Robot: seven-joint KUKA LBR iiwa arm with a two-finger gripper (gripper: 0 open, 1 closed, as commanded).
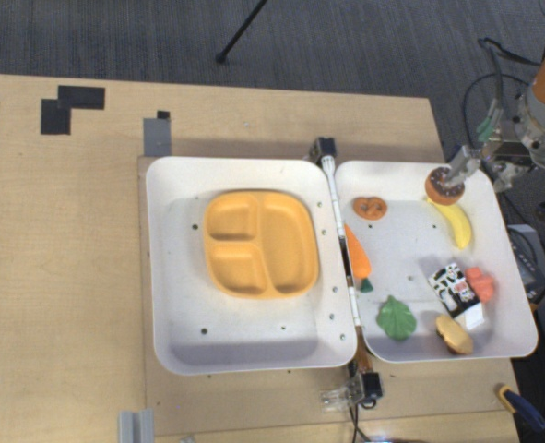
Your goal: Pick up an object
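- Where the arm reaches in from the right of the camera view, the end effector [456, 175] hangs over the far right corner of the right bin [410, 247], directly above a small round orange-brown object [444, 188]; whether its fingers are spread or closed cannot be told at this size, and nothing is seen held between them.
- That round object sits just inside the bin's far rim, touching or nearly touching the top end of a yellow banana [456, 224], which curves down along the right wall.
- Near the far rim, well left of the banana, lies a small orange-brown disc with dark spots [370, 208].
- An orange carrot with a green tip [357, 258] lies tight along the left wall of the right bin, beside the seam between the bins.
- Toward the near right corner, objects crowd together: a black-and-white patterned box [455, 289] touching a coral-pink lump [480, 284], with a tan rounded piece [456, 335] just below them by the near rim.
- A green leafy-shaped item [396, 318] rests near the front rim, apart from the tan piece.
- Open white floor remains in the middle of the right bin, between the carrot and the banana.
- The left bin [175, 275] holds a smooth yellow divided tray [259, 245] with rounded corners, roughly centred, with bare white margin all round it.
- Both bins are shallow, glossy white with rounded corners, resting on a pale wooden table [60, 275].
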